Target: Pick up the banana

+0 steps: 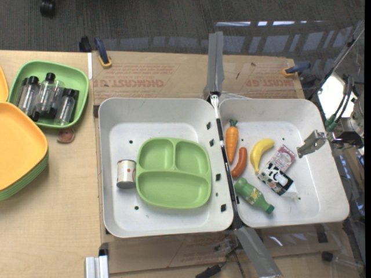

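We see the banana (262,152) lying in the right bin (324,210), near its middle, curved, with one end up toward the far wall and the other pointing down toward the near side. Just to its left lie a sausage (239,162) and, above that, a carrot (232,139), both close against the divider between the bins. Just to the banana's right sits a small pink packet (283,157), and below it a black-and-white packet (276,178) that comes very close to the banana's lower end. A green bottle (253,195) lies on its side below these, toward the near wall. The claw (313,144) hangs at the right rim of this bin, well apart from the banana, with the pink packet between them; it touches nothing that we can make out, and we cannot tell whether its fingers are spread or pressed together. In the left bin (113,213) rests a green divided plate (174,173) with a small can (126,173) beside it on the left. On the counter (46,230) farther left stand a green tray of bottles (49,94) and a stack of orange plates (17,152).
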{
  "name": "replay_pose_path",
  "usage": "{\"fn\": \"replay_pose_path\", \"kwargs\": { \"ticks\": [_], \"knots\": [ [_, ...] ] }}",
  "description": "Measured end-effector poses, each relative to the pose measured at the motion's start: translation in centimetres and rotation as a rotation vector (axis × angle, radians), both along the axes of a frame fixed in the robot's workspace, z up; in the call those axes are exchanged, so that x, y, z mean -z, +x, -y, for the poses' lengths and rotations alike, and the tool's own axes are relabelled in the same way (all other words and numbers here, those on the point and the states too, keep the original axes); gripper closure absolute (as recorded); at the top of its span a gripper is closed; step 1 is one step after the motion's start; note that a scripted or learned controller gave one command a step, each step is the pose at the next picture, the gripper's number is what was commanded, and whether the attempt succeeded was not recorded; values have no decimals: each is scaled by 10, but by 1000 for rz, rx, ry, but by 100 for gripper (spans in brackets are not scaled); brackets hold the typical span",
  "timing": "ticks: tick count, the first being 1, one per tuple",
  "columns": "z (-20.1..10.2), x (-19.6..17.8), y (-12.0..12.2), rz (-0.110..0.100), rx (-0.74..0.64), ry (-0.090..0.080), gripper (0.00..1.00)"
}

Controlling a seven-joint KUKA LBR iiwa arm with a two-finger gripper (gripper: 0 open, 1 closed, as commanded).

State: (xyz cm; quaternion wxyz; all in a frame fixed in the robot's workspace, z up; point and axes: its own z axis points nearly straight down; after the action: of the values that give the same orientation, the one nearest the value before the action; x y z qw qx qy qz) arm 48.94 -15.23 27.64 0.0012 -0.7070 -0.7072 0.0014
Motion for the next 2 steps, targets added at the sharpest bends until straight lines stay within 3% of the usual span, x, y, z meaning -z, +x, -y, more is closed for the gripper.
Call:
{"fn": "replay_pose_path", "kwargs": {
  "ticks": [1, 2],
  "knots": [
    [-68, 85, 35, 0, -86, 0, 0],
    [-57, 185, 96, 1, 1, 0, 0]
  ]
}}
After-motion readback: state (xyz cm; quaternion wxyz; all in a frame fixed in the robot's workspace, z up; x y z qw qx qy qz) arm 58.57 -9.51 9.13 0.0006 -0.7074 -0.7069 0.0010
